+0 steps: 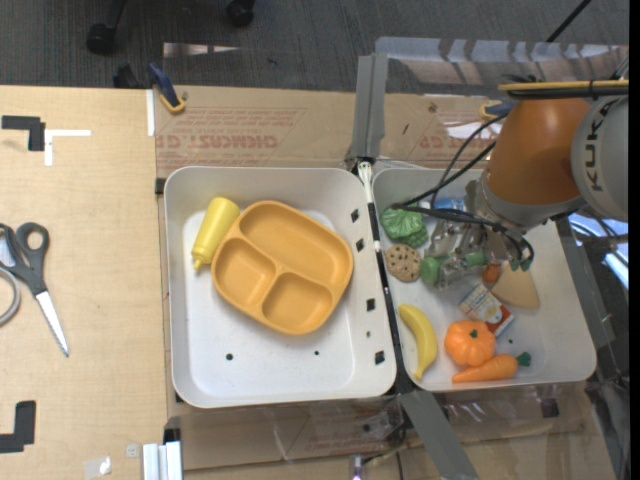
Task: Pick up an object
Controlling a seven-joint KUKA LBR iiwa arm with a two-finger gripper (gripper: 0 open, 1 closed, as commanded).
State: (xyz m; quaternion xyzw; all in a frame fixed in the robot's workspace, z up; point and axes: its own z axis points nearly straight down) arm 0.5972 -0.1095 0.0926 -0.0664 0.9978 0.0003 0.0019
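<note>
I am down inside the right-hand white bin (570, 298), my gripper (462, 258) low among the toy food heaped toward its far-left part. The metal of the gripper is tangled against the clutter there, and I cannot tell whether it is spread or clenched, nor whether anything sits in it.

No one object is set for me, so any of these would do. Just beside the gripper, toward the bin's left wall, lie a crumpled green leafy toy (404, 224) and a round brown cookie (403, 262). A small green piece (432, 270) sits right against the gripper. Toward the right wall a pale tan wedge (518, 290) rests near a small red-and-white carton (484, 306). Along the near edge are a yellow plastic banana (420, 338), a small orange pumpkin (470, 342) and an orange carrot (486, 370), close together.

The left-hand white bin (190, 368) carries an orange three-compartment plastic tray (280, 266) with a yellow squeeze bottle (212, 230) touching its far-left edge.

I judge this to be the descent-and-grasp step: I am at picking height but nothing is plainly secured. The next move calls for closing on whichever piece lies in reach, likely the small green one, then lifting straight up so the neighbours are not dragged along. The crowding makes a slip or a double catch likely.
</note>
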